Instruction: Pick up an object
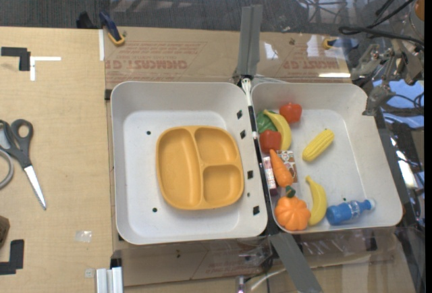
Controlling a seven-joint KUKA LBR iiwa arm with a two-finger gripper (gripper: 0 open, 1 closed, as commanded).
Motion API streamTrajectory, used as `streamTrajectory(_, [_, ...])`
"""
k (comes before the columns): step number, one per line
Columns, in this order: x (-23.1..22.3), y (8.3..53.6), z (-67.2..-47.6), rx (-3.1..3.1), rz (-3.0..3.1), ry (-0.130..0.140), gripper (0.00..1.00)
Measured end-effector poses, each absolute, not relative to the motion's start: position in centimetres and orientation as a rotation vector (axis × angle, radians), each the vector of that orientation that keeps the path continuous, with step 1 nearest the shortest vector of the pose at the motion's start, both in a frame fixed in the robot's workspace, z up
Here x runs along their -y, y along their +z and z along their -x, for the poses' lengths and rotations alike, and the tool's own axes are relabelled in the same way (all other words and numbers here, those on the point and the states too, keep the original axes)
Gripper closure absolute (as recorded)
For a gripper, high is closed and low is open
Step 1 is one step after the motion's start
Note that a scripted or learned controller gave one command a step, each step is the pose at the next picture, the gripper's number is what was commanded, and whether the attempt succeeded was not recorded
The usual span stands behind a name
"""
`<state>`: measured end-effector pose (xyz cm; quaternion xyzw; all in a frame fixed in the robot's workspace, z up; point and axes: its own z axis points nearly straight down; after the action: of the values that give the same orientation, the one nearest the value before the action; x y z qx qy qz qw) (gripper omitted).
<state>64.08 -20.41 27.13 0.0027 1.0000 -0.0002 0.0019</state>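
The right bin (358, 163) holds several toy foods. A red pepper (291, 112), a banana (281, 128), a green vegetable (263, 123) and a red piece (270, 140) crowd its left wall. Below them lie a carrot (281, 169) on a small packet (289, 161), an orange pumpkin (292, 213), a second banana (316, 199) and a blue bottle (349, 210). A corn cob (318, 144) lies alone in the middle. My gripper (379, 82) hangs among cables above the bin's upper right corner, apart from every object.
The left bin (128, 150) holds a yellow divided plate (199, 167). Scissors (23, 153) lie on the bench at far left. A blue clip (111, 27) sits by the cardboard behind the bins. A grey bar (250, 42) rises between the bins.
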Motion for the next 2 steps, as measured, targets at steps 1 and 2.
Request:
streamTrajectory(1, [15.2, 12.2, -60.3, -3.136, -0.103, 0.000, 0.00])
streamTrajectory(2, [11.4, 9.4, -59.2, -3.124, -0.292, -0.001, 0.00])
